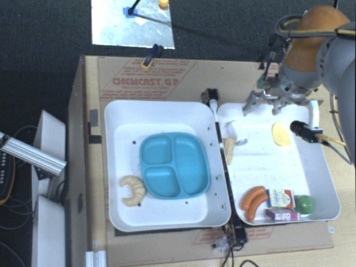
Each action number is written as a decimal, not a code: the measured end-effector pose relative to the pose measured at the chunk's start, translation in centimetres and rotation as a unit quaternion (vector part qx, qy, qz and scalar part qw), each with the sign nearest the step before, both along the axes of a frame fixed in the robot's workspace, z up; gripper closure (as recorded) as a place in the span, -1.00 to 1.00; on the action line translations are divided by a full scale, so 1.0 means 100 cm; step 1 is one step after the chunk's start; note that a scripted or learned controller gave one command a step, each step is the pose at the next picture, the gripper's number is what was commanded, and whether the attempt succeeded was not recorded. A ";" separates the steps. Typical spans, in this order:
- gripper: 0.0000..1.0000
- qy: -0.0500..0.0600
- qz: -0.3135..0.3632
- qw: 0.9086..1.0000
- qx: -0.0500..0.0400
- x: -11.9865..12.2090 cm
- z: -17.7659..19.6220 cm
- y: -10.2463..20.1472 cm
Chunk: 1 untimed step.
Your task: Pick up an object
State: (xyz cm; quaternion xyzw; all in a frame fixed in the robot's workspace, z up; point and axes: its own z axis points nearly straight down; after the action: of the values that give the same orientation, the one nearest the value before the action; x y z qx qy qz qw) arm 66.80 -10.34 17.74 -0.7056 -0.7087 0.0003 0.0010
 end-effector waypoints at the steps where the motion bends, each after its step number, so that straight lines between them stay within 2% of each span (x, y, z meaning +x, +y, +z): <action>1: 1.00 -0.004 0.001 1.000 -0.001 0.002 0.013 0.000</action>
State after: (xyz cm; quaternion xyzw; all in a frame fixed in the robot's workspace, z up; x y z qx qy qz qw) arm 67.00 -10.37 19.07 -0.7047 -0.7095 -0.0019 -0.0023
